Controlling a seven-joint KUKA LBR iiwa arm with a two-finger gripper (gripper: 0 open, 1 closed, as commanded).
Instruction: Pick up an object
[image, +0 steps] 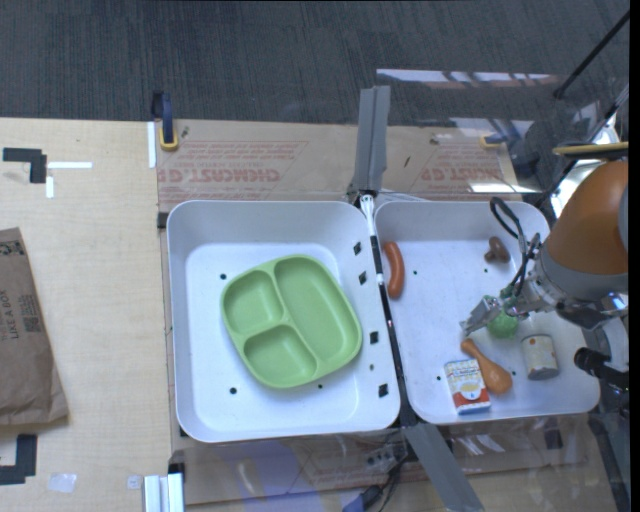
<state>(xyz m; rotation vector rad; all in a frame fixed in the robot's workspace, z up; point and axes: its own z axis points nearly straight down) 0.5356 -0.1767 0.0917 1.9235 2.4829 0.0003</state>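
Observation:
My gripper (490, 318) hangs low in the right bin (440, 225), its fingers around a small green object (504, 323). An orange carrot-shaped toy (487, 366) lies just below it, and a small can (540, 356) stands to its right. A red-and-white carton (466, 386) lies near the bin's front edge. A red sausage (394, 269) rests along the bin's left wall. A small brown piece (496, 249) sits near the far side.
The left bin (190, 300) bears a green three-compartment plate (290, 321). A brown paper bag (25, 330) lies on the bench at far left. The arm's orange band (598, 225) looms over the right bin's right edge.

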